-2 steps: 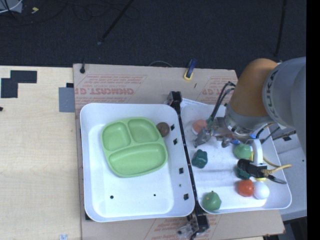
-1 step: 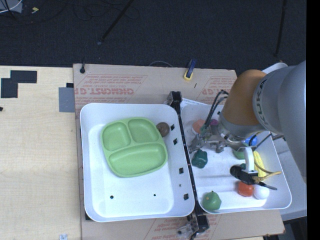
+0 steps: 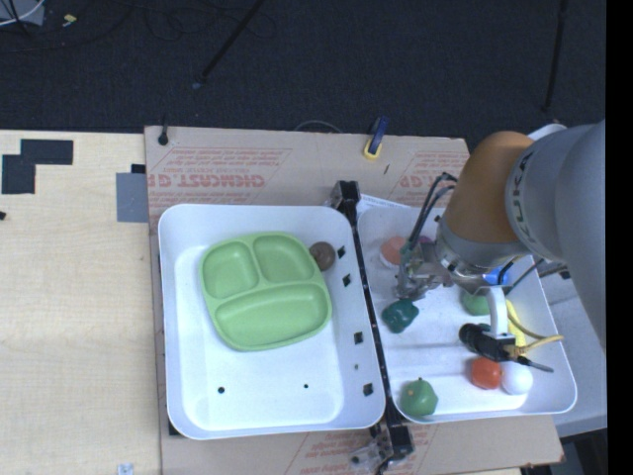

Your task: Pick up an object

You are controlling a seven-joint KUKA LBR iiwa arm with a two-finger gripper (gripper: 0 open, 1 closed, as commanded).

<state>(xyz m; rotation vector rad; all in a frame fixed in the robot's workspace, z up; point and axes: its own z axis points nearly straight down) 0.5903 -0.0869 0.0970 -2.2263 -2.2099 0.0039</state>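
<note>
The gripper (image 3: 410,283) hangs low in the right bin (image 3: 554,396), just above a dark green object (image 3: 401,316); whether its fingers are open or closed, I cannot tell. A green divided tray (image 3: 265,290) lies in the left bin (image 3: 188,384).

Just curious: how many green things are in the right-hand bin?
3: a dark one near the bin's middle, one at the front edge, one partly behind the arm. More may be hidden.

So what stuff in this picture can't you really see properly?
- The hand: too small and dark in the camera view to tell whether its fingers are open or shut.
- The pale orange thing: partly covered by the hand and cables.
- The light green thing: mostly behind the arm's wrist.
- The small brown thing beside the green tray: too blurred to name.
</note>
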